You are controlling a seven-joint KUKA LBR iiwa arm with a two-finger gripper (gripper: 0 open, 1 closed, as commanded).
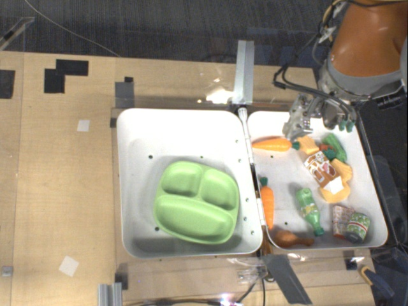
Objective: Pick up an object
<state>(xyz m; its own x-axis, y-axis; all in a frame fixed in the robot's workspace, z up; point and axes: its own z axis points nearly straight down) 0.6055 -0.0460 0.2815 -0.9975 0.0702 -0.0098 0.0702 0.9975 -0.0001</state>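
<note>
My gripper (297, 125) hangs over the far end of the right bin (376, 190), just above and to the right of an orange carrot (272, 145) lying along the bin's far-left side. Right beside it sit a small yellow block (308, 145) and a green vegetable (335, 147). Nothing shows in the gripper. Further forward lie a printed snack packet (318, 166), a yellow cheese wedge (338, 182), a green bottle (308, 210), a second carrot (267, 206), a brown piece (293, 238) and a printed carton (350, 224).
The left bin (137, 145) holds a green divided plate (197, 201). A metal post (244, 72) stands behind the divider between the bins. The arm's orange band (366, 40) looms over the right bin's far corner.
</note>
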